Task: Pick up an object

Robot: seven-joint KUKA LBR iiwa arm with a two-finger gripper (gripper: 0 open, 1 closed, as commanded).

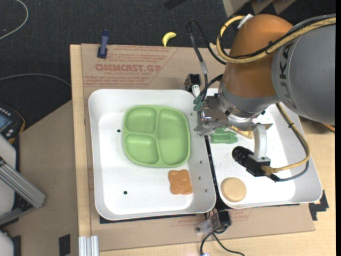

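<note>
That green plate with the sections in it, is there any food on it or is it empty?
Empty. The green plate lies flat in the left bin, and all three sections show bare green. The orange waffle-shaped piece lies beside it, not on it.

The robot arm (298, 63) runs out of frame at the right and top edges. Its bulky wrist covers the far part of the right bin (298, 193) and most of a green object (222, 138) lying there, possibly a toy. The gripper (213, 122) sits under the wrist, its fingertips too hidden to read. The bench (85, 217) is cropped at the bottom.
</note>
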